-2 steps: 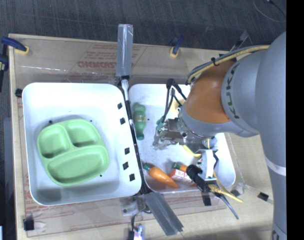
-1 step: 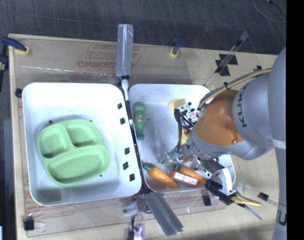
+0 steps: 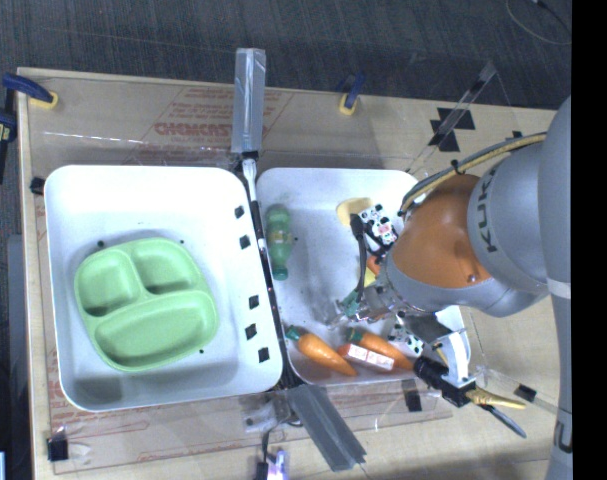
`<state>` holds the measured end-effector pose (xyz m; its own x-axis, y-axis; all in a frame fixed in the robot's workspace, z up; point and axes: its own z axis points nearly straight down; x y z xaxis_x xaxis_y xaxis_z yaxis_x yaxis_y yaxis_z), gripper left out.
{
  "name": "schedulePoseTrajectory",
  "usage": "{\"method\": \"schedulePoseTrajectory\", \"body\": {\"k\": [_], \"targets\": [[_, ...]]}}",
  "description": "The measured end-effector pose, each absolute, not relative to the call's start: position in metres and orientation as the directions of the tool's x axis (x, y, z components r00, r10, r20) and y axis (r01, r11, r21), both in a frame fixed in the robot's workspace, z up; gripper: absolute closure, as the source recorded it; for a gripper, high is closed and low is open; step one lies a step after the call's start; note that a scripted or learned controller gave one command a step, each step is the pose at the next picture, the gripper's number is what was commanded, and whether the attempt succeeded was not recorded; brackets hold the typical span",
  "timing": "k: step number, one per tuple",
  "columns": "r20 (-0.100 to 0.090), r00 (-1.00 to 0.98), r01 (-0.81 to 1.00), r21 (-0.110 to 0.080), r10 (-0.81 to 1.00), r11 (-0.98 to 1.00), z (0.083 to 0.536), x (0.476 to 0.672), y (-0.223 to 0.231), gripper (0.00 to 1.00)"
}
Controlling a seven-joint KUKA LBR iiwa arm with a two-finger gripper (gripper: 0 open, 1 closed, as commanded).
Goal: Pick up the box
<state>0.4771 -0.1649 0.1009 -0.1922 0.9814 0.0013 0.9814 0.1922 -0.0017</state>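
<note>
A small red box with a white label lies flat near the front edge of the right bin, between two carrots. My gripper hangs low in that bin, just behind and slightly left of the box, under the arm's orange band. The wrist hides most of the gripper, and nothing is visibly held in it.
A carrot lies left of the box and another touches its right side. A green bottle lies by the divider and a yellow object sits at the back. The left bin holds a green divided tray.
</note>
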Motion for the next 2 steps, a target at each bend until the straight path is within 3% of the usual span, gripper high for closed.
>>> {"method": "schedulePoseTrajectory", "body": {"k": [1, 2], "targets": [[-0.004, -0.19, 0.982, 0.001, 0.982, 0.19, 0.1024, 0.478, -0.1673, 0.0], [-0.002, -0.196, 0.981, 0.001, 0.981, 0.196, 0.1117, 0.4786, -0.1662, 1.0]]}}
